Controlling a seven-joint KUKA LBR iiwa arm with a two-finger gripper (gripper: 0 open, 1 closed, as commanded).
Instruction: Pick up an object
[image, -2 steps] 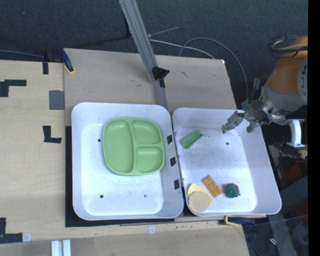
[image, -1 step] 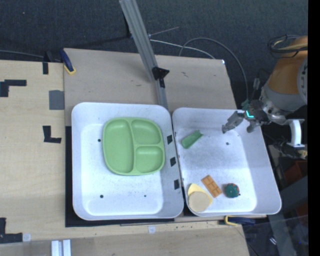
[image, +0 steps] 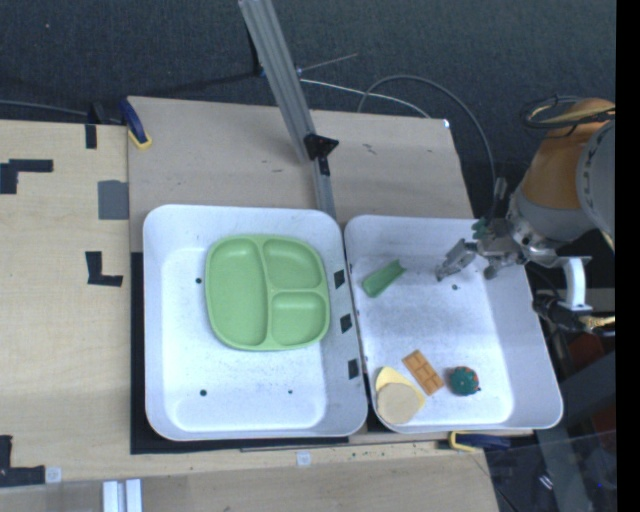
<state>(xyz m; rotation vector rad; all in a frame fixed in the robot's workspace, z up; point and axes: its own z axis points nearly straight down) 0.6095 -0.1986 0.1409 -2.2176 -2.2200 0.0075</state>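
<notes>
Tan disc (image: 399, 401), waffle (image: 422, 371), green ball (image: 462, 380) nearby; fingers (image: 455, 262) spread, empty, beyond green block (image: 381, 278).

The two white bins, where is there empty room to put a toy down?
Left bin: bare floor in front of the green divided plate. Right bin: open middle between the green block and the waffle piece. Crowded at its near edge: round cracker, waffle piece, green ball. The gripper hangs over the far corner.
</notes>
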